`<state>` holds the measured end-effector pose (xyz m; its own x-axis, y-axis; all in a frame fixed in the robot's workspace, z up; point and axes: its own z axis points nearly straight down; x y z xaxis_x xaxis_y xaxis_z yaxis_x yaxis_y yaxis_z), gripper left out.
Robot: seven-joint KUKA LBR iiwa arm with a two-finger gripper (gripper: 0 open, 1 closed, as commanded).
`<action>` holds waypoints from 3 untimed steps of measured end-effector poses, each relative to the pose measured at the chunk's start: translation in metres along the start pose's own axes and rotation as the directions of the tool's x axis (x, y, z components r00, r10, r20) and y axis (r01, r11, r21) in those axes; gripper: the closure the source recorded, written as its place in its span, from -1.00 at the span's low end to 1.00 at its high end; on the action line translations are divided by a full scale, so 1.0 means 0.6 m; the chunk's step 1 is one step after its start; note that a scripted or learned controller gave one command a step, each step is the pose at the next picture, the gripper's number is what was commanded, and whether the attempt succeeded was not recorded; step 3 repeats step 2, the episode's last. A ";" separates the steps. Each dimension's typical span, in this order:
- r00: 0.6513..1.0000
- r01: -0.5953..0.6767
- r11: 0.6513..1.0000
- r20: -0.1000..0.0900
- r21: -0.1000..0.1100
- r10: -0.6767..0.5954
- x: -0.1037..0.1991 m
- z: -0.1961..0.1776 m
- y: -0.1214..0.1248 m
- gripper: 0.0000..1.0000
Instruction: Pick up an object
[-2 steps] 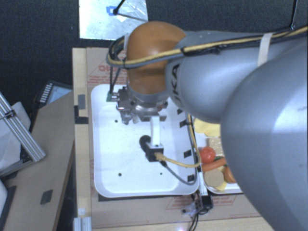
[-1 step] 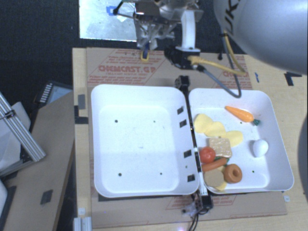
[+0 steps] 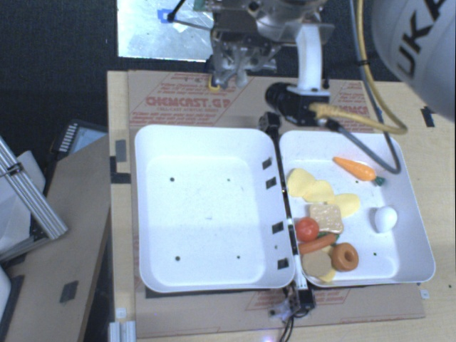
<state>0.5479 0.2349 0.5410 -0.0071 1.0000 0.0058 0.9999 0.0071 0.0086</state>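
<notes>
The right bin [image 3: 410, 191] holds several toy foods. An orange carrot [image 3: 354, 168] lies near its back, and yellow chips [image 3: 310, 185] sit at its left. Beside them are a tan cracker [image 3: 326, 217], a red tomato [image 3: 307, 229], a sausage [image 3: 318, 244], a brown donut [image 3: 345, 256] and a white egg [image 3: 385, 219]. My gripper [image 3: 232, 68] hangs high at the top of the view, above the cardboard behind the left bin, far from all the foods. I see nothing in it.
The left bin [image 3: 206, 205] lies beside the right one, with black clips [image 3: 274, 184] along the shared edge. A yellow cable and grey hose [image 3: 363, 123] run over the right bin's back rim. A metal frame [image 3: 28, 198] stands at far left.
</notes>
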 end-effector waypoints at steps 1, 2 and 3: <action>1.000 -0.001 1.000 0.010 0.021 0.001 -0.001 0.210 -0.107 1.00; 1.000 -0.006 1.000 0.009 0.016 0.006 -0.002 0.351 -0.107 1.00; 1.000 -0.006 1.000 0.009 0.016 0.006 -0.002 0.351 -0.107 1.00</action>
